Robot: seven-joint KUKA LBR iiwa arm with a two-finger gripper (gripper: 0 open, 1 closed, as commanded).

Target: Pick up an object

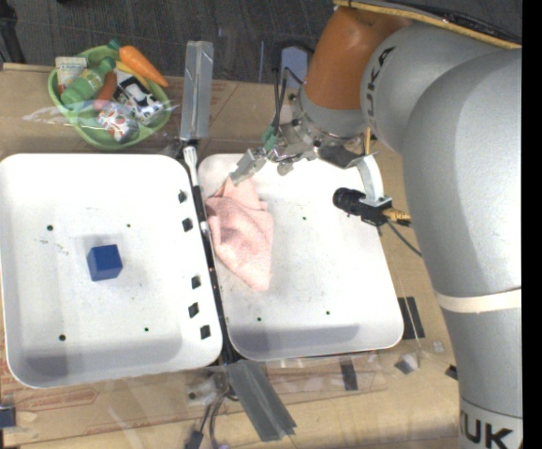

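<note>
Worktop with two white bins: gripper [255, 163] at far edge of right bin [345, 279], fingers touching pink cloth [242, 232], grasp state unclear; nothing lifted yet.

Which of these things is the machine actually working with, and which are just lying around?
Part of the job:
- two-finger gripper, at the cloth's top edge
- crumpled pink cloth, in the right white bin
- small blue cube, in the left white bin

Just lying about:
- green bowl of toy food, behind the bins
</note>
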